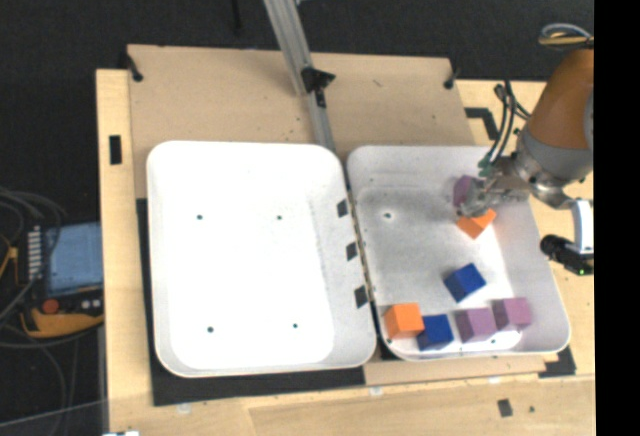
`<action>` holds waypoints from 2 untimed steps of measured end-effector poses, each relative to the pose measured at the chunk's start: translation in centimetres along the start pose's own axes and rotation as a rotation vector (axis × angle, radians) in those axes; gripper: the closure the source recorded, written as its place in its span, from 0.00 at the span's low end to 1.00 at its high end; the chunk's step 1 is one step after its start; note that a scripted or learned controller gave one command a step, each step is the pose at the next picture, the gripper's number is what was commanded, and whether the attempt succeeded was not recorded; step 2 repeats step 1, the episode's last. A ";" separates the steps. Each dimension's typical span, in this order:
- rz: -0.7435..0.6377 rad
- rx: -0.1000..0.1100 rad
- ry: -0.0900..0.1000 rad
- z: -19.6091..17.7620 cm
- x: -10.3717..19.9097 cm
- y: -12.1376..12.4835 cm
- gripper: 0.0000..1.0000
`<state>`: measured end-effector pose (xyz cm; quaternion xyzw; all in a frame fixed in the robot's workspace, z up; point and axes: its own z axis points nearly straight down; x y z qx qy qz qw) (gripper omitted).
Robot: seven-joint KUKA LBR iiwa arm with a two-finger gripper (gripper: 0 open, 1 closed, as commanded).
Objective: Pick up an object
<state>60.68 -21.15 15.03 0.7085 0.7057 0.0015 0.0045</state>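
My gripper (483, 196) is low over the upper right part of the right bin (400, 184), at the end of the grey arm with its orange band (565, 104). A small purple block (464, 191) sits right against the gripper's left side. An orange block (477, 223) lies just below the gripper, partly covered by it. Whether either block is gripped cannot be made out.
Lower in the right bin lie a blue cube (464, 282), an orange cube (405, 319), another blue cube (435, 331) and two purple cubes (475, 323) (515, 312). The left bin (245, 254) adjoins it. A slanted metal rail (290, 34) rises behind the bins.
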 end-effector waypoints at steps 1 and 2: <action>-0.001 0.002 0.002 -5.1 -0.4 -0.8 1.00; -0.001 0.002 0.002 -5.1 -0.4 -0.8 1.00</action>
